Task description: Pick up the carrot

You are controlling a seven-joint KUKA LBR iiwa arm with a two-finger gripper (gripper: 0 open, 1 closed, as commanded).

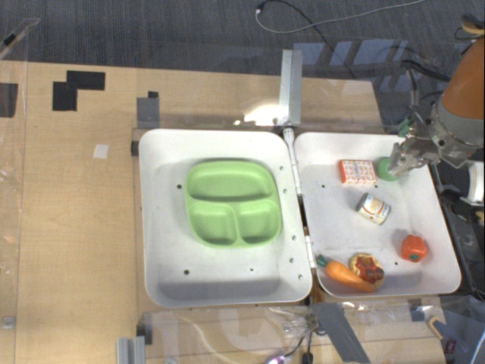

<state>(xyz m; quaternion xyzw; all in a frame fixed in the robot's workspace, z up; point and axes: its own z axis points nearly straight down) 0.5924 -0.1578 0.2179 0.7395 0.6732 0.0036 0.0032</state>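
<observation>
The carrot (347, 276) lies at about seven o'clock in the right bin (436, 226), near its front-left corner, touching a red-and-yellow toy (367, 268) beside it. The gripper (408, 155) hovers at roughly one o'clock of that bin, over a green object (386, 170) that may be a small cup. Whether it is open and what it grasps cannot be told. A green divided plate (231, 203) sits centred in the left bin (163, 226).
</observation>
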